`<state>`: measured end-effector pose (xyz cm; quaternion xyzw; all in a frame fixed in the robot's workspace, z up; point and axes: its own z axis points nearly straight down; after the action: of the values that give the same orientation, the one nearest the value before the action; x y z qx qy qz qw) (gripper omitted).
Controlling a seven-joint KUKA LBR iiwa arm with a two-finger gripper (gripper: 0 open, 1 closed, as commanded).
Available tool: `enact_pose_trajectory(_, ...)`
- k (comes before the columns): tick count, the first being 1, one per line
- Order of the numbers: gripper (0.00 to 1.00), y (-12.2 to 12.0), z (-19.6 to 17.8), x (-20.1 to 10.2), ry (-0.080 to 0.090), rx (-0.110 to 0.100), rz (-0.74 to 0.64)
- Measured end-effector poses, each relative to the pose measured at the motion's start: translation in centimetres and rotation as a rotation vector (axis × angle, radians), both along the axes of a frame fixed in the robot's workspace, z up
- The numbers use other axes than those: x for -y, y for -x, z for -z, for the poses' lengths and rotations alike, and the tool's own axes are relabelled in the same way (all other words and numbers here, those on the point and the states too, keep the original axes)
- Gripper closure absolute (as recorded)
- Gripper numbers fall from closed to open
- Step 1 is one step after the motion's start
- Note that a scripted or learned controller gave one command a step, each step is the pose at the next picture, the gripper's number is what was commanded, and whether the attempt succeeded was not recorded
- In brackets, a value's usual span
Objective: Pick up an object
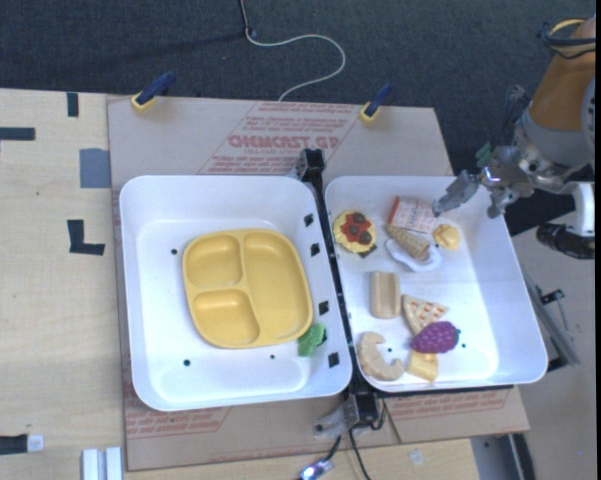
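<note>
The right bin (510, 268) holds several toy foods. A small round pizza (357, 231) lies near the divider, beside a pink box (412, 212), a tan wedge (410, 244) and a small yellow piece (446, 236). Nearer the front are a bread stick (383, 294), a triangular slice (423, 312), purple grapes (436, 337), a curved pastry (378, 357) and a yellow cube (423, 367). My gripper (473, 201) hovers over the bin's far right part, just right of the pink box, its fingers spread with nothing between them.
The left bin (140, 268) carries a yellow divided plate (248, 288) and a small green piece (311, 340) by the divider. Blue and yellow clamps (152, 90) pin the cardboard sheet at the back. A white cable (300, 53) trails over the dark floor.
</note>
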<state>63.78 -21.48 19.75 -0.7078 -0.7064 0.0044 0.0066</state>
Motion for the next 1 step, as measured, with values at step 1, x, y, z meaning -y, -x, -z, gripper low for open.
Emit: enact_pose_trajectory(1, 0.0, -0.32, -0.95, -0.01, 0.003, 0.014, -0.003)
